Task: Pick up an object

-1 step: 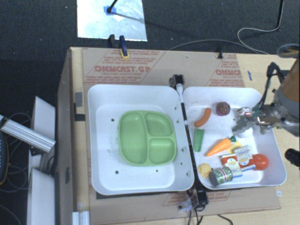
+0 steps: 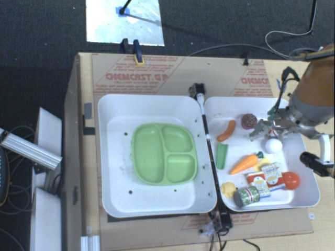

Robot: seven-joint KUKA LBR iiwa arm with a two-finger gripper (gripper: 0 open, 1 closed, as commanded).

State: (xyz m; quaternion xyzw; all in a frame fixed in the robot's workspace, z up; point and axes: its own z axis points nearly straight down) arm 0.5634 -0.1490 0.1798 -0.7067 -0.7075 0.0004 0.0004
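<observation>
Right bin point(image 2: 312, 196) on the table holds toy food. I see jaws point(image 2: 271, 128) spread apart, empty, just above white ball point(image 2: 273, 145).

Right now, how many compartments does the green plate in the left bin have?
3. The green plate has one tall compartment on its left side and two smaller ones on its right, one above the other. Nothing covers the plate, so none should be hidden.

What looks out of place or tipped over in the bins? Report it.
The can lies on its side at the right bin's front edge, crowded against a small carton. Nothing looks spilled or damaged; the green plate sits flat.
</observation>
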